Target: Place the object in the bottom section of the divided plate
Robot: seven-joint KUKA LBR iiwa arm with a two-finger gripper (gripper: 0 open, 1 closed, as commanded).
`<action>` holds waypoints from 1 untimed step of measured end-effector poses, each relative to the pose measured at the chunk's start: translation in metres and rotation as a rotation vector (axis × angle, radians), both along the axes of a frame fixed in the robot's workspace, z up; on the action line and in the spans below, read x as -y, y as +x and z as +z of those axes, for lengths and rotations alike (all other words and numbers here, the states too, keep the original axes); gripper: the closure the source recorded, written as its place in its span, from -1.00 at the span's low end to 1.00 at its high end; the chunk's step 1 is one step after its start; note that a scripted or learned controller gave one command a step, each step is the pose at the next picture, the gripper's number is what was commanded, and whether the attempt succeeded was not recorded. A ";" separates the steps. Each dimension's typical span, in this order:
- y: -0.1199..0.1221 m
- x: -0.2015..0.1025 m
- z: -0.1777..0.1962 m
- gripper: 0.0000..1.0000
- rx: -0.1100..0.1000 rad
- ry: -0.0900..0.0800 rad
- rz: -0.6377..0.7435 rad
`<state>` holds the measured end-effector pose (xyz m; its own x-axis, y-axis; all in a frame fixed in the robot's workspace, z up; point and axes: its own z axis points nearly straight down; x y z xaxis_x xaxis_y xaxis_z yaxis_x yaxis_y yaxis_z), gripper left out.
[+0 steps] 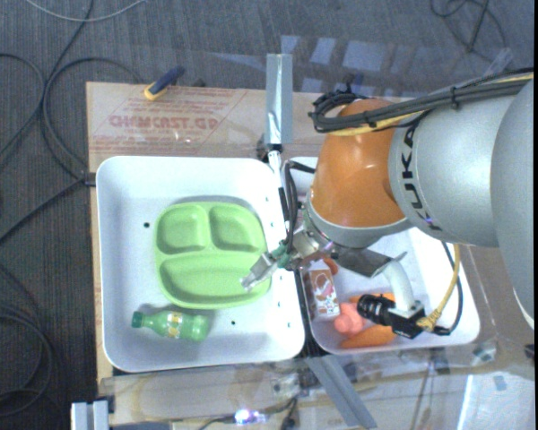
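1. The hand of the grey and orange arm hangs over the right edge of the green divided plastic plate in the left white bin.
2. Whether the hand is open or closed cannot be told.
3. A green plastic bottle lies just below the plate.
4. The right white bin holds a small labelled packet and orange items.

One camera looks down from above at a slant, far enough to take in both white bins; the arm enters from 3 o'clock.
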<state>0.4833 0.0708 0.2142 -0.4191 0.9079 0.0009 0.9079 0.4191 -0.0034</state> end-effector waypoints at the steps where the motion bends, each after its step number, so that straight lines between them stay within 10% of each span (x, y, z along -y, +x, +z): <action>1: 0.005 -0.056 -0.114 -1.00 0.020 0.006 -0.041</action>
